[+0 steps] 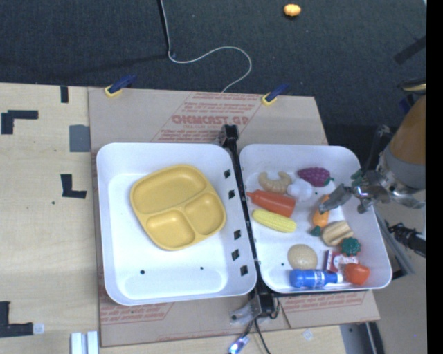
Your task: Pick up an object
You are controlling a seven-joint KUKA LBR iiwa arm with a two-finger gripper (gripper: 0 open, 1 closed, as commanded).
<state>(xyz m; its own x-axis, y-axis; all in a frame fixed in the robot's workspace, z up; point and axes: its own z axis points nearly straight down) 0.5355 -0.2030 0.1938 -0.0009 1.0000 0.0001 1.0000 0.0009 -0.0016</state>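
Observation:
The right bin (342, 153) holds several toy foods: a tan peanut-shaped piece (275, 182), purple grapes (313, 175), a red-orange carrot (273, 202), yellow corn (274, 221), a small orange piece (320, 217), a bread roll (336, 231), a green piece (351, 245), a beige potato (302, 256), a blue bottle (310, 278) and a red tomato (357, 274). My gripper (337, 198) hangs over the bin's right side, just above the orange piece and the bread roll. Nothing is visibly held.
The left bin (118, 263) carries a yellow divided plate (178, 206). A white cable (208, 55) loops on the dark floor behind the bench. A small orange object (292, 10) lies far back.

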